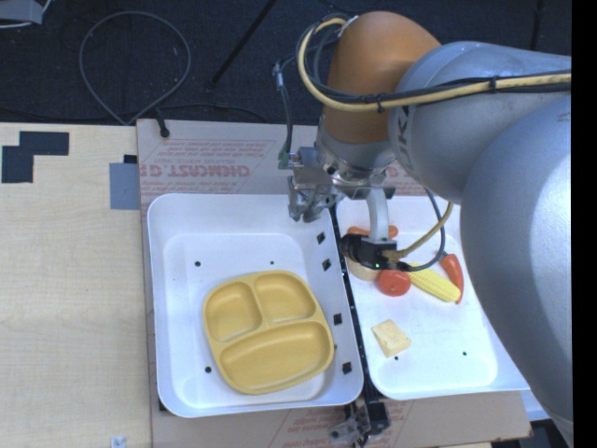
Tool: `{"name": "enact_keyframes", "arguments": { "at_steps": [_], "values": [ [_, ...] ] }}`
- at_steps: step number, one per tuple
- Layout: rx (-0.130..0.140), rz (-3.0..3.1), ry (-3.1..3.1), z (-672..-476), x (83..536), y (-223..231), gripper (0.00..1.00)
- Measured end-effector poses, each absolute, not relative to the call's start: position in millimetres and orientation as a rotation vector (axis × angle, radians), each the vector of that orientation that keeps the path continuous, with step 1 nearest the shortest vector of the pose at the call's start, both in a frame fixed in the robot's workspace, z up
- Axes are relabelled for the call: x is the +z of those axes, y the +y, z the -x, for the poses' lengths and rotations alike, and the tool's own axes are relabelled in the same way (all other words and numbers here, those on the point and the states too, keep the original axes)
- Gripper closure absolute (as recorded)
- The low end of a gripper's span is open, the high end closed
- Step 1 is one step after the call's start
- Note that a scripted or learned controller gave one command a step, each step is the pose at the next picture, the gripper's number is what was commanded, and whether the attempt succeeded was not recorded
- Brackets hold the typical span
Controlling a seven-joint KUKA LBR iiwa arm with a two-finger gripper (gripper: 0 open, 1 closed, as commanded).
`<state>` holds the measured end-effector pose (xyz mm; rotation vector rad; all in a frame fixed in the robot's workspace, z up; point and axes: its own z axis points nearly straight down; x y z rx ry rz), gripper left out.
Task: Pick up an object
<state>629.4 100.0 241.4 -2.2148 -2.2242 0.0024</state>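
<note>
Two risks stand out for you in the camera view. First, the gripper (pixel 311 202) hangs above where the left bin (pixel 177 278) and right bin (pixel 457 355) meet, at their far end, so a straight descent would likely strike their walls and close on nothing. Second, the red tomato (pixel 394 283) touches the yellow corn cob (pixel 437 287) in the right bin, with an orange-red piece (pixel 453 269) just beside them; a nudge could roll or scatter them. A pale cheese block (pixel 390 337) lies apart, toward the near edge, and a yellow divided plate (pixel 269 329) fills much of the left bin. The arm (pixel 485 147) reaches in from the right, its wrist turned downward; you cannot tell whether the gripper is spread or pressed together.
</note>
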Motion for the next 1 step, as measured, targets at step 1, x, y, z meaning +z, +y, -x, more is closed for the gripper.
{"name": "enact_keyframes", "arguments": {
  "at_steps": [1],
  "values": [
    [0.005,2.217,-2.224,-629.1,241.8,98.4,0.0]
  ]
}}
